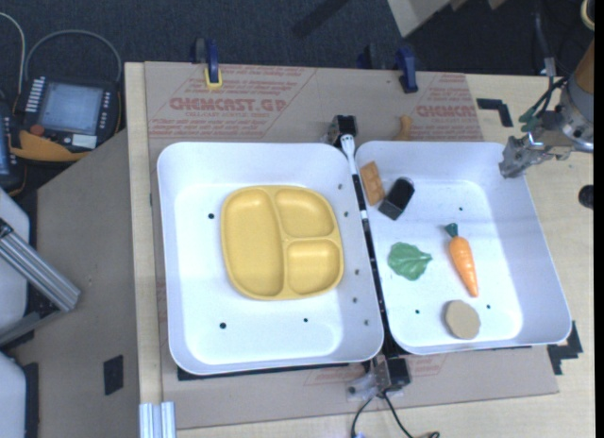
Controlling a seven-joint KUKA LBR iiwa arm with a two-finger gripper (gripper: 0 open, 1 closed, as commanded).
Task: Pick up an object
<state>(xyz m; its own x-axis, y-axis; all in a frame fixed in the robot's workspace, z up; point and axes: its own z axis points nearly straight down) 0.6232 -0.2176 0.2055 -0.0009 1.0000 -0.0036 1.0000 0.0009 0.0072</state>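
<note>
The gripper point(517, 156) hangs over the right bin's point(528, 228) far right rim; I cannot tell its state. In that bin lie a carrot point(461, 262), a green leaf point(409, 261), a tan disc point(462, 319), a black block point(396, 197) and an orange piece point(372, 182). The left bin point(189, 238) holds a yellow divided plate point(280, 241).

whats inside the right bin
The right bin holds a toy carrot, a green leaf, a tan round piece, a black block and a small brown piece. Nothing covers them.

Red print "CHEMCAST GP" on the brown board point(236, 96), repeated at right point(444, 110), smaller lines seemingly illegible
</note>
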